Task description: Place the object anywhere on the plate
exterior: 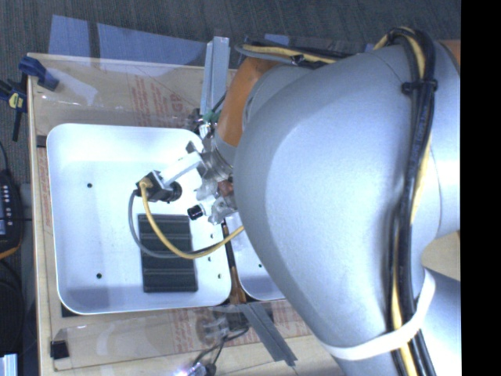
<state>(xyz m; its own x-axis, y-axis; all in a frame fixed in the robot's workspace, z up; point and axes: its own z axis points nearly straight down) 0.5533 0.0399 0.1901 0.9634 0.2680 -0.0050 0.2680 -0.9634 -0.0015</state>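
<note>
Counter [117, 92] side: white bin [78, 210] at frame left is being worked; gripper [207, 197] is being held near dark ribbed slab [168, 261], grip state untellable. Slow, centred descent is being advised.

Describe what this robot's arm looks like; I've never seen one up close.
The arm is a bulky, smooth, rounded grey shell with an orange band near the wrist. Yellow and black cables run along its outside. The gripper at the end is small, silvery metal hardware.
</note>
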